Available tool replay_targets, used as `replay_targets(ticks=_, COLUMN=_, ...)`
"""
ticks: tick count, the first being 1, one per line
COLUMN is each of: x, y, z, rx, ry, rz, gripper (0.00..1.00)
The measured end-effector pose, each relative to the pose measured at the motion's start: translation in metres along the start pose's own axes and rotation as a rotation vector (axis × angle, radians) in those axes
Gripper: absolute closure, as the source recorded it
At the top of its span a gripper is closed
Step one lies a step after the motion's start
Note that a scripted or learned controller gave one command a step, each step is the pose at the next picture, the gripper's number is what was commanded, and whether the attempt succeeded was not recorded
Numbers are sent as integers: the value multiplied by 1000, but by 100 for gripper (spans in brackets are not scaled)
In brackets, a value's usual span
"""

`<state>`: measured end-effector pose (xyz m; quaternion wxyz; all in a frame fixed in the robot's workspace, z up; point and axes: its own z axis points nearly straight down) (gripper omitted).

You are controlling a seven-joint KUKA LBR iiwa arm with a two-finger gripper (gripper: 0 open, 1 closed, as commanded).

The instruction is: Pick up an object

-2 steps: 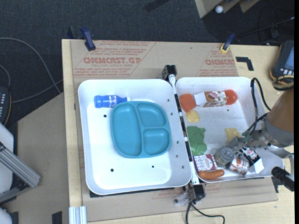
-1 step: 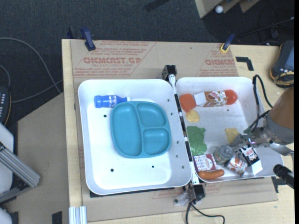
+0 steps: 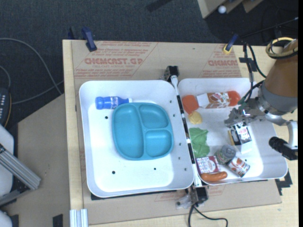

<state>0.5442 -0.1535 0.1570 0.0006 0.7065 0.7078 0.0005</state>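
Hovering: we see the grey two-finger gripper (image 3: 240, 126) at the right white bin's (image 3: 270, 167) three o'clock.
Grip: we cannot tell.

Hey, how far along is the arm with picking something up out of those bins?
Nothing looks picked yet. The tool is low over the right bin, above a small dark-and-white packet that lies on the bin floor. The other items there, like the hot dog and green toy, also lie in place. Grasping and lifting remain.
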Motion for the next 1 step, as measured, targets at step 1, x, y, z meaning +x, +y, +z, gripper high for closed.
replay_targets(ticks=1, x=70, y=27, z=-28, rx=0, ry=0, rz=0, gripper=100)
